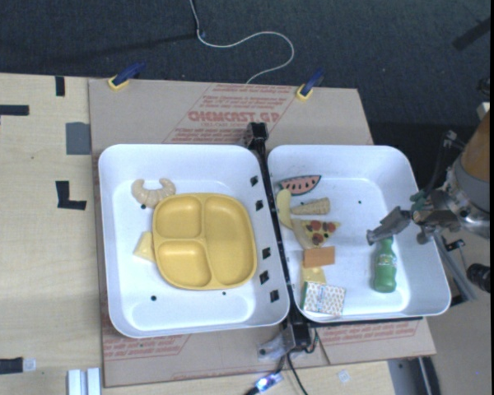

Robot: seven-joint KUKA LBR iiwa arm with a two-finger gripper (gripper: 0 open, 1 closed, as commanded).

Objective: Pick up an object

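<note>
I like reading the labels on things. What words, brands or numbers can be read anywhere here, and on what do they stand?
"CHEMCAST GP": red print on the cardboard sheet under the bins, as best it reads.
Smaller red lines below it: too blurred to read.
Green bottle: label too small to read.
Checkered packet: no legible text.

arm (477, 179) cut off at right edge

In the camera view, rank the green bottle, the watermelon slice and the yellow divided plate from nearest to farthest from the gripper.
Measured from the gripper:
1. Green bottle, just below it in the right bin, at that bin's right side.
2. Watermelon slice, at the right bin's upper left.
3. Yellow divided plate, in the middle of the left bin.
</note>
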